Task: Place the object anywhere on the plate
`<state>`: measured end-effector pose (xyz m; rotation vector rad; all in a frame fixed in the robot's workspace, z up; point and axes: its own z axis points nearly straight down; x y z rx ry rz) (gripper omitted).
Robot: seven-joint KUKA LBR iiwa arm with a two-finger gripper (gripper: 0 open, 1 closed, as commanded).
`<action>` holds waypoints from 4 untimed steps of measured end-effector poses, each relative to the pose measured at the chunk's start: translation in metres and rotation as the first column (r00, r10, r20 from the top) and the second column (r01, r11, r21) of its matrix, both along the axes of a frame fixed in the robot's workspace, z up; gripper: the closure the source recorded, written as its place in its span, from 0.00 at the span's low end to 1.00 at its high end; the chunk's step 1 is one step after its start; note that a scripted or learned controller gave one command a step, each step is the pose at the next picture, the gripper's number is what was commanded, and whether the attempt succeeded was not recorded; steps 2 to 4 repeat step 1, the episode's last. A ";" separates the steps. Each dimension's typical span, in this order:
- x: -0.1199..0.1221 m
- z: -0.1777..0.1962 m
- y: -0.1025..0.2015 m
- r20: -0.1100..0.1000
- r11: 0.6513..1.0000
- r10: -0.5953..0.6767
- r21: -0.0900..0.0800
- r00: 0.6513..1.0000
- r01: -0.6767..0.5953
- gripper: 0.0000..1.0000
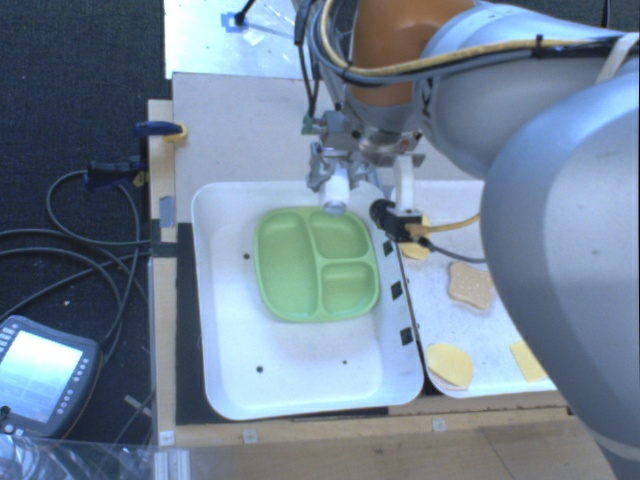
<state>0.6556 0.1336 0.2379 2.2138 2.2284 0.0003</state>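
Jaws [337,196] hang over the far rim of the green 3-compartment plate [318,264] in the left bin [230,368]; their state cannot be told. 4 yellowish food pieces lie in the right bin [500,383], including a bread-shaped slice [470,286].

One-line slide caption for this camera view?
KUKA arm's hand hovers at the far rim of the green divided plate in the left bin; toy food pieces lie in the right bin.
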 end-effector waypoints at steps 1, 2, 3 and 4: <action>0.000 0.000 0.000 0.001 1.000 0.001 -0.001 1.000 -0.001 0.00; 0.000 0.000 0.000 0.001 1.000 0.001 -0.001 1.000 -0.001 0.00; 0.000 0.000 0.000 0.001 1.000 0.001 -0.001 1.000 -0.001 0.00; 0.000 0.000 0.000 0.001 1.000 0.001 -0.001 1.000 -0.001 0.00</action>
